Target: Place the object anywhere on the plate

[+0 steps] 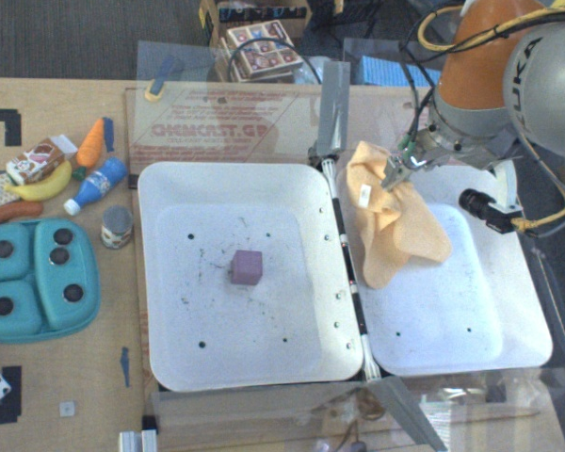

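Observation:
A yellow-orange cloth (400,238) lies crumpled in the right bin (480,332), its upper left part bunched against the divider between the bins. My gripper (394,175) reaches in from the upper right, with its fingertips pinched into the top of the cloth, which rises up to them. A small purple cube (247,267) sits alone near the middle of the left bin (169,191). A teal divided plate (33,276) rests on the bench, left of both bins.
Toy food lies left of the bins: a banana (40,185), a carrot (92,142), a blue bottle (96,185) and a small can (117,226). A cardboard box (256,26) stands behind the bench. A black cable plug (485,207) hangs over the right bin.

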Tool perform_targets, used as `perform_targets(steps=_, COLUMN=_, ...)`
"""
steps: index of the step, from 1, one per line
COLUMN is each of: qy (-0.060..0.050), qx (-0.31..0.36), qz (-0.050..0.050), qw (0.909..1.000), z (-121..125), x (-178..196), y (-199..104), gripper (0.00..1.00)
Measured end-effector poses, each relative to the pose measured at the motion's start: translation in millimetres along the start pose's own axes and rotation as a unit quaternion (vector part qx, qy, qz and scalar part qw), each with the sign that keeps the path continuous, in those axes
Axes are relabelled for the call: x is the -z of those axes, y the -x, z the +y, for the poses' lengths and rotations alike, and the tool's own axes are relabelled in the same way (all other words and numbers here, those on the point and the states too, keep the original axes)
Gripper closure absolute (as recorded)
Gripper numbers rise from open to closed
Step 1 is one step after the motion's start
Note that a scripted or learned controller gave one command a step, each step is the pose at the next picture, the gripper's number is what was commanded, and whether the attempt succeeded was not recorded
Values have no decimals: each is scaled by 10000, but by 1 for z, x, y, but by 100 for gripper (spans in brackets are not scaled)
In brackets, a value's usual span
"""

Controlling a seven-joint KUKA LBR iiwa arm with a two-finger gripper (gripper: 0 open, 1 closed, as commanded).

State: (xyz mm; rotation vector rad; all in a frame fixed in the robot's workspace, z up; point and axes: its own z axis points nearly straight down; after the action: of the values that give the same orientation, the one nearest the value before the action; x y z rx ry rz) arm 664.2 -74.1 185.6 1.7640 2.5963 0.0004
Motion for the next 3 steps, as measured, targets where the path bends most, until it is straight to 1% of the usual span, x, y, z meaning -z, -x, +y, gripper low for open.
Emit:
perform_targets(steps=1, qy=4, qx=0, qz=-2, qw=10000, z=0, x=1, y=0, gripper=0)
perform_targets(steps=2, qy=31, qx=0, qz=-20, qw=10000, z=1, x=12, y=1, gripper=100)
perform_targets(steps=3, qy=29, qx=0, qz=-20, qw=10000, z=1, x=12, y=1, gripper=0)
